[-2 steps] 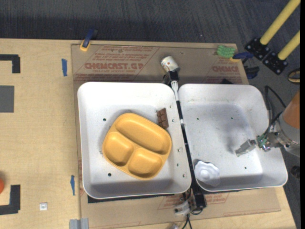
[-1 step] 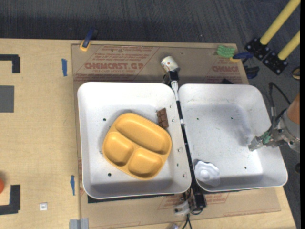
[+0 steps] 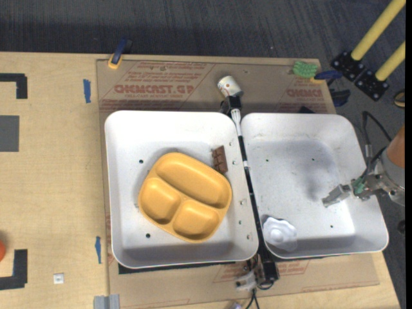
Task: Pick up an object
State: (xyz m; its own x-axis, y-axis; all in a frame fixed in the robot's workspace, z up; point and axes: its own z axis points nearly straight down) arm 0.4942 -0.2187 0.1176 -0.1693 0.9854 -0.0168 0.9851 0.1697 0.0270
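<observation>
The two-finger gripper (image 3: 336, 195) hangs over the right white bin (image 3: 335, 131) near its right edge, fingers pointing left and apparently parted, holding nothing. The nearest candidate, a crumpled clear-white plastic object (image 3: 279, 230), lies at that bin's front-left corner, left and forward of the gripper. The yellow three-compartment plastic tray (image 3: 185, 195) fills the left white bin (image 3: 129, 147).

tray (image 3: 185, 196) in left bin (image 3: 122, 172), cup (image 3: 279, 231) in right bin (image 3: 335, 140)
</observation>
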